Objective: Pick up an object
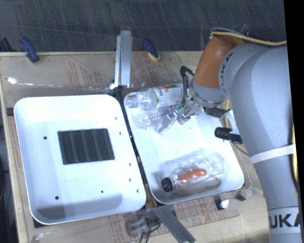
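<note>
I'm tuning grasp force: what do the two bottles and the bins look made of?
Upper bottle: clear thin plastic by the look, glossy; the bin floor shows through it, and it has a label band.
Lower bottle: likewise clear glossy plastic, with a dark cap and something orange inside.
Bins: white, smooth, probably moulded plastic, with soft highlights and rounded corners.

The wooden bench (17,156) bears two white bins. The right bin (209,140) lies beneath the gripper (185,111). The left bin (38,154) sits well left of it.
</note>
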Robot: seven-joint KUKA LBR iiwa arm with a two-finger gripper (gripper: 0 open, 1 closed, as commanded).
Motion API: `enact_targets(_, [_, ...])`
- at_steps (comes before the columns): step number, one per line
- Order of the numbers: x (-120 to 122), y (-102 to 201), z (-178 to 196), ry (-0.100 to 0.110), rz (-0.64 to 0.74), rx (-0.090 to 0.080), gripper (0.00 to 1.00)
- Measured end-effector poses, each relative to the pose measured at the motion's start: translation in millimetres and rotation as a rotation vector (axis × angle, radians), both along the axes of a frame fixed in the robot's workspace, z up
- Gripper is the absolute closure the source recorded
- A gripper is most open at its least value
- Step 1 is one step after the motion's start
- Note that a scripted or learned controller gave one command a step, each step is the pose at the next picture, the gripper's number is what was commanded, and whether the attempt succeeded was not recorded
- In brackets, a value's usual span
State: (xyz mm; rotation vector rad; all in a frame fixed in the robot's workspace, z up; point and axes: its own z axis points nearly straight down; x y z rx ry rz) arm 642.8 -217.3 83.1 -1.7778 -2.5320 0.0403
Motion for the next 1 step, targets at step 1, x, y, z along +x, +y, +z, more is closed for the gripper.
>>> enact_targets(1, [0.0, 0.0, 0.0, 0.000, 0.000, 0.000, 0.00])
